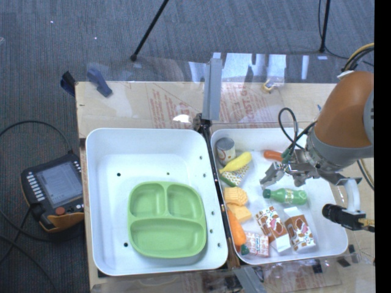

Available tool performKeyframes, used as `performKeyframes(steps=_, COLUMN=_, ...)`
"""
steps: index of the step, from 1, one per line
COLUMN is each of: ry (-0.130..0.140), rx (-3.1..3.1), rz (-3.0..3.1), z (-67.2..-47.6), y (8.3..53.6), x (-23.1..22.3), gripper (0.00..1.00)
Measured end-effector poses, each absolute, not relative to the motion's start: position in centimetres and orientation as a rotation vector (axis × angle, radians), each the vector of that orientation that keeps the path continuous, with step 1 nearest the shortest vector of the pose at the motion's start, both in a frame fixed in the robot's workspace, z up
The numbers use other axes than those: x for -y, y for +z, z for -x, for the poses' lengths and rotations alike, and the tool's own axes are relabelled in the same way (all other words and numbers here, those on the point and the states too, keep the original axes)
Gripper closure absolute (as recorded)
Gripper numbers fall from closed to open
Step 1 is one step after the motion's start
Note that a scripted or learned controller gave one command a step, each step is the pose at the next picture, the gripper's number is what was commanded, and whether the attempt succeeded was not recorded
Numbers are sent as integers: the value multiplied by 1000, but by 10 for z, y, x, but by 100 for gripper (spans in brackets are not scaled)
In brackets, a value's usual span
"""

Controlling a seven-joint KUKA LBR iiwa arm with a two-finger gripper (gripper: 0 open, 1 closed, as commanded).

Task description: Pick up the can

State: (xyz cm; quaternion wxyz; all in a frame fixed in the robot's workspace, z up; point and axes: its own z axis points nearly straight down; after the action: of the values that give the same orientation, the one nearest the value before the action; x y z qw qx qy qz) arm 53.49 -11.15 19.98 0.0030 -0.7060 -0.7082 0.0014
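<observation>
Bright even light, glare on bench (183,118)

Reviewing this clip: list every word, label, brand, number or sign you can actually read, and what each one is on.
None can be read.
Red print on the bench board behind the bins: blurred.
Small cartons in the right bin: picture labels, lettering too small.
Green bottle: label too small.
Can: no legible label.
Handheld pendant on the floor: screen unreadable.
</observation>
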Motion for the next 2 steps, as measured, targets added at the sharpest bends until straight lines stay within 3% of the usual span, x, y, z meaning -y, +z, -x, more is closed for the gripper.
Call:
performKeyframes(steps=1, ry=2, rx=2138, rz=2295, z=-522, y=86, x=143, gripper=0)
performKeyframes(steps=2, ry=2, rx=1951, rz=2456, z=-513, y=86, x=129, gripper=0)
